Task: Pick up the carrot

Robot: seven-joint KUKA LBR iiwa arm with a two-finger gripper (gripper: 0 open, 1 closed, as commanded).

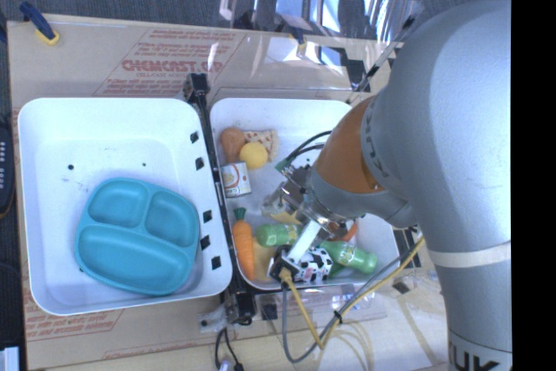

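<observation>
1. The grey arm (452, 143), with its orange band (343, 161), reaches in from the right and covers much of the right bin.
2. The worktop (130, 48) is covered by a brown sheet with red print, and both bins sit on it.
3. The left bin (52, 126) holds a blue divided plate (137, 235), which lies toward its front.
4. The right bin (287, 113) sits just beside the left one, and several small things are crowded inside it.
5. The claw (294, 206) hangs low over the middle of the right bin. Whether it is open or closed cannot be told, and nothing can be seen in its grip.
6. A green bottle (352, 257) lies near the front of the right bin, next to a black-and-white cow toy (316, 263).
7. The carrot (244, 248) lies along the right bin's left wall near the front corner. It is apart from the claw, with a smaller green bottle (276, 235) between them.
8. A small can (234, 180) stands by the same wall, further back.
9. A yellow ball (254, 155) rests behind the can, touching a piece of toast (261, 138).
</observation>
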